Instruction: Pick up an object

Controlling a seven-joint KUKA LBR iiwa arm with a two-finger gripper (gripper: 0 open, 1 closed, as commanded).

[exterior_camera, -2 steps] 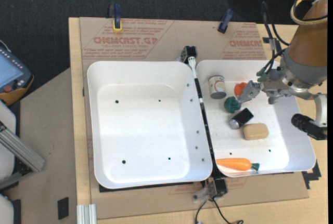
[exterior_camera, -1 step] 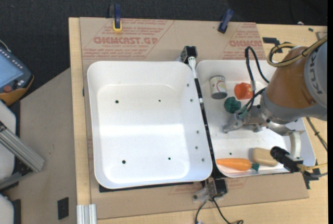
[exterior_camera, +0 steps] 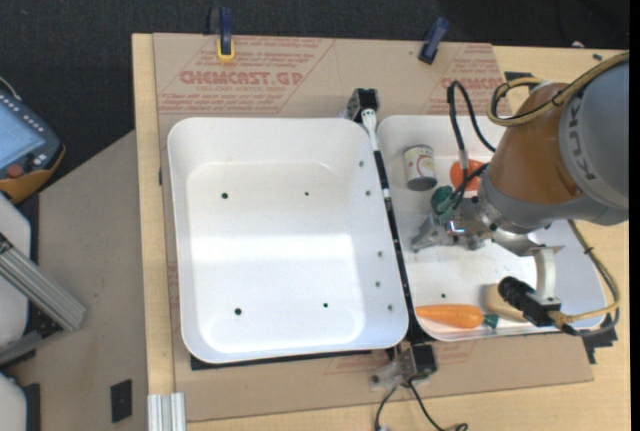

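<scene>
Gripper, finger opening and any hold impossible to tell, low in the right bin; a blind closure could miss the nearby can or carrot.

The grey arm is seen reaching in from the right, its orange band lying just above the wrist. The gripper is pointed leftward and downward, held low at the end of the bent wrist

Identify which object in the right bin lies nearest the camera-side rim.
The orange carrot, lying lengthwise against the near rim of the right bin; the small jar sits toward the far end.
</scene>
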